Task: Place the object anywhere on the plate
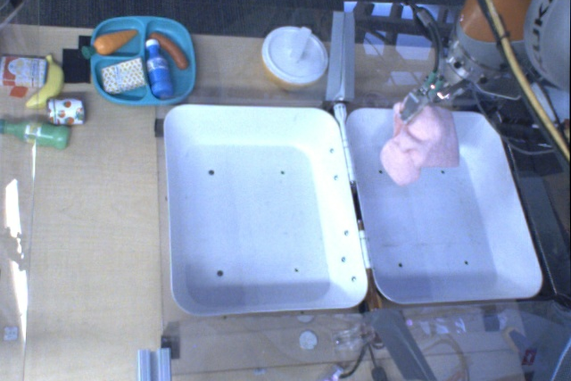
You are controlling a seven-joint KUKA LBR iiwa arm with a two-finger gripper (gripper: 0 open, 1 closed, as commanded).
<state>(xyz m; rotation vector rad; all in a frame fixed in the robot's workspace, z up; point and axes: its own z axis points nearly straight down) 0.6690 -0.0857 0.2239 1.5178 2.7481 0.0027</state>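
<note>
A soft pink object (417,147) hangs over the far part of the right bin (464,272). My gripper (417,107) pinches its top edge, and the fingers look shut on it. The arm comes down from the upper right. The blue divided plate (185,38) lies on the bench beyond the left bin, far to the gripper's left. It holds a toy carrot (116,41), a sausage (172,52), a small blue bottle (159,71) and a speckled cracker (121,76).
The left bin (254,210) lies between the gripper and the plate. A white lidded bowl (294,56) stands behind the bins. A banana (49,83), a small can (65,111), a green bottle (36,133) and a carton (21,71) sit at the far left.
</note>
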